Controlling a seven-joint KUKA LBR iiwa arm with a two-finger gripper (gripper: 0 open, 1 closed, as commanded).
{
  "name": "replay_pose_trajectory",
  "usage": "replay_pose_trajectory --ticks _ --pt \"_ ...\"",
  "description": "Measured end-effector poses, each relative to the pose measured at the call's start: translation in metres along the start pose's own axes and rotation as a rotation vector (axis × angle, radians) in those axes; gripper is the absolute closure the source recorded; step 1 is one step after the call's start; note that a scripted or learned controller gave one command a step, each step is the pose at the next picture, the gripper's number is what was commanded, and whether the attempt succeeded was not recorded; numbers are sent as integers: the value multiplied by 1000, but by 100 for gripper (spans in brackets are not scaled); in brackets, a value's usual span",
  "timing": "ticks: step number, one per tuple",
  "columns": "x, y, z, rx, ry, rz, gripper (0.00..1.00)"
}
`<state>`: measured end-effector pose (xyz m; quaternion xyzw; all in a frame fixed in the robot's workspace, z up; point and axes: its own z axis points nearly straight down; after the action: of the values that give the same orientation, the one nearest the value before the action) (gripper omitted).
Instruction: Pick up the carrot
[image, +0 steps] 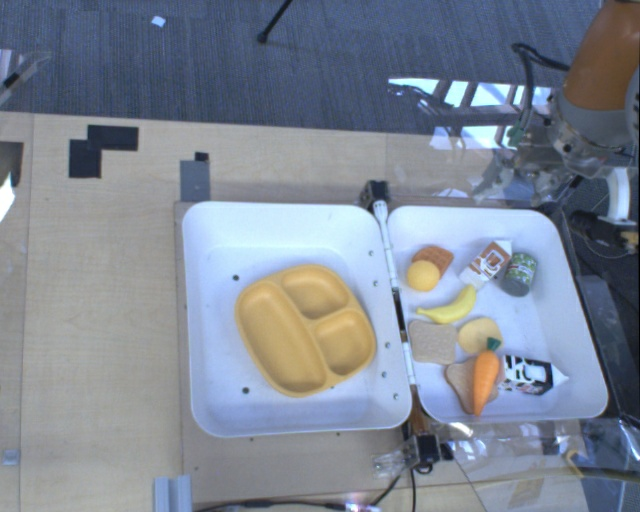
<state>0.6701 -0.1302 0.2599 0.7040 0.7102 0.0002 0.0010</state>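
So the carrot (484, 381) is sitting in the right bin (570, 300), down near its front edge, orange with a little green stub on top, lying partly over a slice of toast-coloured bread (461, 380). Looks like toy plastic food to me: light, rigid, smooth, so probably a bit slippery and tapered enough to squirt out of a pinch. I'd grab across the thick upper half, just below the green top. Right beside the carrot is a small black-and-white carton (527, 374), touching or nearly so; can't read any print on it. Up from the carrot there's a banana (449, 305) and a brown-labelled carton (489, 262), lettering too small. The end effector (530, 160) is up past the bin's far edge, well away from the carrot, and I can't tell its state.
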Motion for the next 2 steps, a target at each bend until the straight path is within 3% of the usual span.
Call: replay_pose_trajectory --ticks 1,2 --pt "10 -78 116 9 3 -129 0" --pt "-29 -160 172 -6 0 -69 0"
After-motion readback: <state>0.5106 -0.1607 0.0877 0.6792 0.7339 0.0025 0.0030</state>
